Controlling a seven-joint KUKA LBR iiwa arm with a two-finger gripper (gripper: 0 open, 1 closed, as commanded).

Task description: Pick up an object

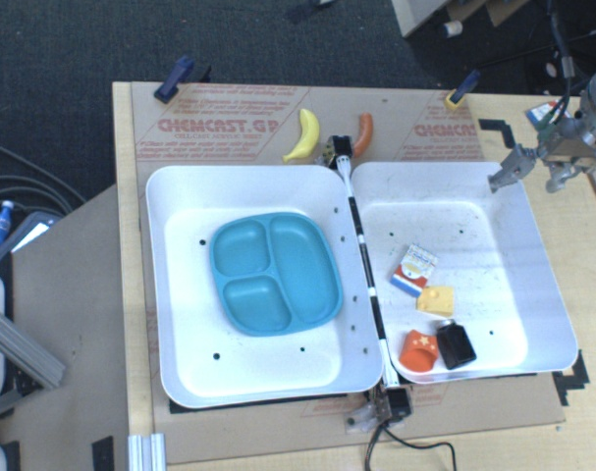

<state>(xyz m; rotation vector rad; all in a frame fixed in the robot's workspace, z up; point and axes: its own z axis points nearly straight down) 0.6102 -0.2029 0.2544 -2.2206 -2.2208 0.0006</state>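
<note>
In the right bin (pixel 533 263) a small cluster of objects lies toward its near left part. A little white carton with blue and red markings (pixel 413 269) sits farthest of the group; just near of it and slightly right is a yellow wedge like a piece of cheese (pixel 436 300). Nearer still, an orange-red cup-like piece (pixel 417 351) rests against the bin's near rim, and a black block (pixel 456 345) lies tilted, touching its right side. None of these is lifted or between any fingers.

The hand (pixel 509 170) hangs over the far right corner of that bin, well apart from the cluster, at the end of the grey wrist hardware coming in from the right. One grey finger points left and downward over the rim; whether the fingers are apart or together I cannot tell, and nothing is seen in them.

The left bin (pixel 180 214) holds a teal divided plate (pixel 275 273) with three compartments, lying flat near its middle. A dark strip runs between the two bins.

On the surface (pixel 229 121) beyond the bins, a yellow banana (pixel 303 135) and an orange sausage-shaped toy (pixel 362 133) lie near the bins' far edges.
</note>
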